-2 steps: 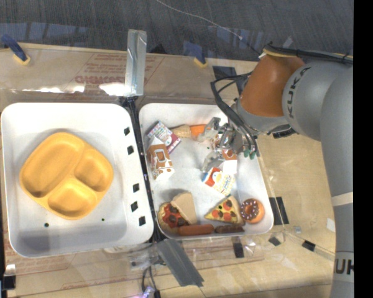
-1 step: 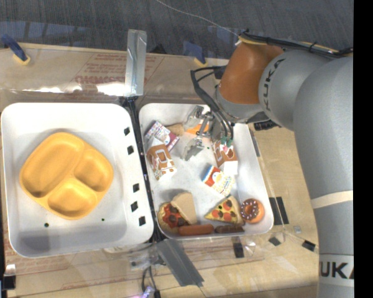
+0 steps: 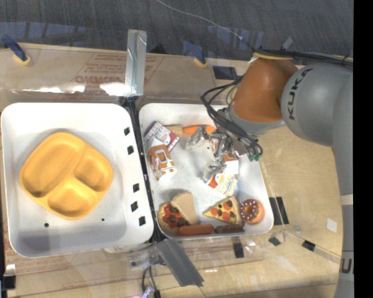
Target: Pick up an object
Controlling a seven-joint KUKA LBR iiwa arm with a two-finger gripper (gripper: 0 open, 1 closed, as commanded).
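The right bin (image 3: 174, 188) holds several toy foods. A gingerbread-house piece (image 3: 161, 161) and a small printed packet (image 3: 160, 134) lie at its left, an orange piece (image 3: 195, 130) at the back. Along the front lie a pizza piece (image 3: 170, 215), a tan wedge (image 3: 184, 202), a pizza slice (image 3: 222, 210), a sausage (image 3: 195, 230) and a donut (image 3: 250, 210). A white and red packet (image 3: 224, 179) lies mid-right. My gripper (image 3: 219, 160) hangs low over the bin's middle, right above that packet, with the orange wrist band behind it.
The left bin (image 3: 25, 234) holds a yellow divided tray (image 3: 67, 174). A black divider with clips (image 3: 137, 166) runs between the two bins. Cables loop from my wrist over the right bin's back edge. Brown bench (image 3: 304, 185) lies to the right.
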